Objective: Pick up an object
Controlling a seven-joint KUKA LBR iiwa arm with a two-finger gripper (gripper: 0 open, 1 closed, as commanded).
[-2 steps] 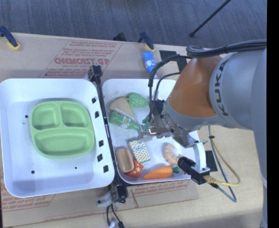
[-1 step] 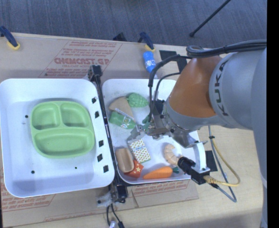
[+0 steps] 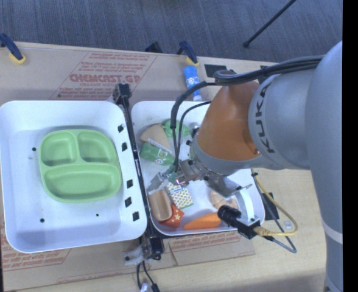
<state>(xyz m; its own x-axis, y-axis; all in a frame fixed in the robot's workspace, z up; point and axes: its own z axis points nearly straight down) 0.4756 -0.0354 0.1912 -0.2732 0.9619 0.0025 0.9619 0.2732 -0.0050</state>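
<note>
An orange carrot [image 3: 201,222] is seen lying flat at the near edge of the right bin [image 3: 143,112], its long axis running left to right. Beside it, a bread-like piece [image 3: 160,205], a patterned packet [image 3: 180,195] and green items [image 3: 157,154] are heaped. The jaws [image 3: 178,179] are lowered over this heap; their state cannot be told. A green divided plate [image 3: 80,163] is held by the left bin [image 3: 8,181].

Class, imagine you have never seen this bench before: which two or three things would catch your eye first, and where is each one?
The big grey arm with its orange band reaches in from the right and hangs low over the right bin, covering much of it. In the left bin lies a pale green divided plate, alone against the white. Beside the arm, small toy foods crowd the right bin, an orange carrot at its near edge.
</note>
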